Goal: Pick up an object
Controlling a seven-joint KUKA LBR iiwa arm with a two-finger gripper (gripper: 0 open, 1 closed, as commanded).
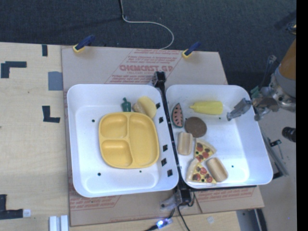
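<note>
Where the grey arm (288, 76) is cut off at right, we see its gripper (239, 109) above the right white bin (250, 143), grasp unclear, nearest the yellow plastic corn (207, 108).

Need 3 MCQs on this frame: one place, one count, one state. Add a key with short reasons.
1. Where is the yellow divided plate?
A. left bin
B. right bin
C. on the cardboard outside the bins

2. How many pizza slices lie in the right bin?
A. none
B. two
C. five

3. Where is the hand now?
A. over the right bin's far right part, no item between its fingers
B. pressed onto the plate
C. lifting the watermelon slice

Key: 1 A, the plate lies in the left bin. 2 B, one pizza slice lies above the other. 3 A, it hangs right of the corn cob, apart from it.
</note>
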